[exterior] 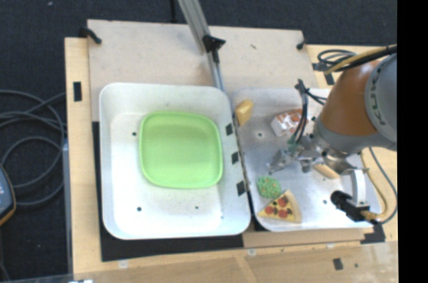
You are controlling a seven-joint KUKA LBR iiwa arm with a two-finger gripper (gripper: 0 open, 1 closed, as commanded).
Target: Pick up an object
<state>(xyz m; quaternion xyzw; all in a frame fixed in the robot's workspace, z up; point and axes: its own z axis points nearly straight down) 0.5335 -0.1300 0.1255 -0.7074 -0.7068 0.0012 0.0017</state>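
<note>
The arm reaches in from the right over the right bin, orange band and grey wrist covering the bin's right half. The end effector sits low over the bin's middle, near the floor. Whether it is released or clenched cannot be told from this slanted view; nothing visibly sits between its tips.

Candidate things all lie in the right bin. A yellow wedge leans at the top left corner, by the divider. An orange-and-white item lies just above the end effector, partly behind cables. A green lumpy piece lies below left of the end effector, touching or just beside a pizza slice toy near the bin's front edge. A tan piece pokes out under the wrist, mostly hidden. The left bin holds a green square plate.

Handling judgement: these look like small play-food pieces, light and probably rigid plastic, not fragile, smooth enough to slip. The pizza slice lies flat and thin, hard to pinch off the floor; best taken across its narrow width near the tip. The green piece is bumpier and taller, likely the easier grasp, pinched across its sides. It is near the end effector, so a short move down and left would suit.
</note>
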